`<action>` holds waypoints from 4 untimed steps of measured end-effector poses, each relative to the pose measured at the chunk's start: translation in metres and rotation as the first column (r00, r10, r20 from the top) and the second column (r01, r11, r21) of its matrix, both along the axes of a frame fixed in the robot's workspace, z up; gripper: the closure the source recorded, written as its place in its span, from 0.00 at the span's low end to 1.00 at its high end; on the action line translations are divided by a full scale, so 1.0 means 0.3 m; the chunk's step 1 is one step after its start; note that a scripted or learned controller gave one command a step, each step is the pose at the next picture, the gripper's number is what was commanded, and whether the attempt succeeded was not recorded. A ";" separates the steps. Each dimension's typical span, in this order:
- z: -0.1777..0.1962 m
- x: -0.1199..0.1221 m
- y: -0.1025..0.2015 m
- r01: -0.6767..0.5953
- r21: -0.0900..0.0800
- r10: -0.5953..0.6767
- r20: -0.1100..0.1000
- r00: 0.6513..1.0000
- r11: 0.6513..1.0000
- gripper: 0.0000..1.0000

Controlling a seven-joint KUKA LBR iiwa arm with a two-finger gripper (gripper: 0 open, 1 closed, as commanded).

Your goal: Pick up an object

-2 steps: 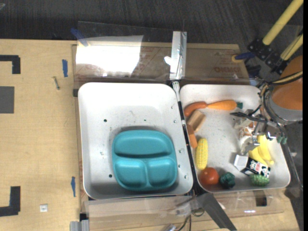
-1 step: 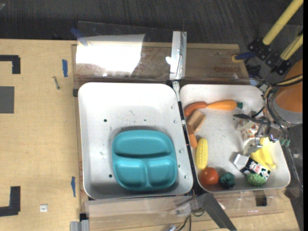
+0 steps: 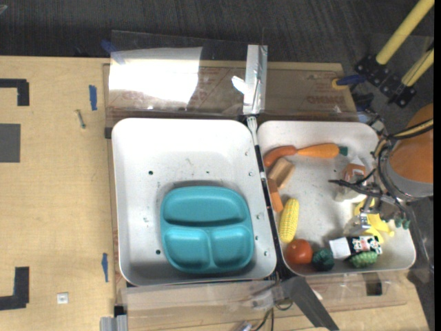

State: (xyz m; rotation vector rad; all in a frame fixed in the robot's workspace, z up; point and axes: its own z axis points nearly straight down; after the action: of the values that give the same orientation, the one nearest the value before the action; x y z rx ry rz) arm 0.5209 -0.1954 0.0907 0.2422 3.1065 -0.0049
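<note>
- Take the right bin [image 3: 313,131] as your landmark; nothing you see carries readable writing.
- Along its near wall lie a round red tomato [image 3: 298,252], a dark green lump [image 3: 322,257] and a small black-and-white carton [image 3: 353,245].
- Mid-bin rests a knobbly yellow corn cob [image 3: 289,217].
- Toward its far wall lies a smooth orange carrot [image 3: 318,151].
- Left of it, the other bin [image 3: 138,143] holds a glossy teal divided tray [image 3: 205,228].
- The gripper [image 3: 363,188] hangs at its right side; you cannot tell its grip.
</note>
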 end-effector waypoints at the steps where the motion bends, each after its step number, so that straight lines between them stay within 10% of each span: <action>1: -0.005 0.246 0.123 0.057 0.005 -0.057 -0.010 0.998 0.998 0.00; 2: 0.016 0.409 0.201 0.048 0.005 -0.048 -0.025 0.999 0.999 0.00; 3: -0.004 0.139 0.025 0.270 0.006 -0.270 -0.015 0.963 0.963 0.00; 4: 0.153 0.353 -0.030 0.091 0.003 -0.091 -0.013 0.996 0.996 0.00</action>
State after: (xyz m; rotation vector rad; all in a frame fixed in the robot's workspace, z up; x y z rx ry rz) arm 0.6267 -0.2045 0.1366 0.3849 3.1055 -0.0021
